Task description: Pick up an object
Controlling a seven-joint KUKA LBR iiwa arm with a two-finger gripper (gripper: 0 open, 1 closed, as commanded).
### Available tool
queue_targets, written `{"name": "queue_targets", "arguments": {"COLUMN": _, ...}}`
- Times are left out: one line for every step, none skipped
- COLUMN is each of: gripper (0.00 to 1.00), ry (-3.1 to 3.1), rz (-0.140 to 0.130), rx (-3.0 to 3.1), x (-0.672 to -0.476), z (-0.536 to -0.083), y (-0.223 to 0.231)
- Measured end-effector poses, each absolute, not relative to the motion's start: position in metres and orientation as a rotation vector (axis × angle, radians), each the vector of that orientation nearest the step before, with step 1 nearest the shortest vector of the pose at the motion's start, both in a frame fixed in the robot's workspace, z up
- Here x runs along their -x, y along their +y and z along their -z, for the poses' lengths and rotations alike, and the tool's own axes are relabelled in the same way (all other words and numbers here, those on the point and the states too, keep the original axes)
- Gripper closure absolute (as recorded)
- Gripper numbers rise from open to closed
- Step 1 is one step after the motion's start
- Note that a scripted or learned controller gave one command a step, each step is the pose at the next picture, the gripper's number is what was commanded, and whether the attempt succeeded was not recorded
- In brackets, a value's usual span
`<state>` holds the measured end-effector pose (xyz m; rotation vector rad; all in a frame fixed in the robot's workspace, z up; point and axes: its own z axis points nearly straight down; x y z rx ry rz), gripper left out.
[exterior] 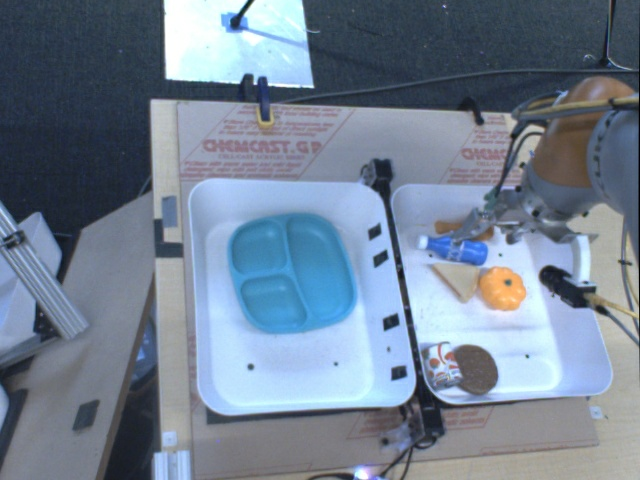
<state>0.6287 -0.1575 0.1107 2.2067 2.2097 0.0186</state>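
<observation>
While the claw (490, 218) hangs low over the far part of the right bin (580, 373), whether it is parted or closed I cannot tell. Just beside it, toward the near-left, lies the blue bottle (455, 249), its long axis running left to right with the white cap pointing at the left bin (215, 388). An orange pumpkin (502, 288) and a tan wedge (459, 282) sit nearer the front. The bottle looks the likeliest target, needing only a short shift.
</observation>
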Motion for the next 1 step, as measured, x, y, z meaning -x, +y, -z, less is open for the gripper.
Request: {"name": "queue_targets", "arguments": {"gripper": 1.00, "ry": 2.207, "rz": -0.029, "rx": -2.202, "x": -0.6312, "z": -0.1223, "y": -0.1564}}
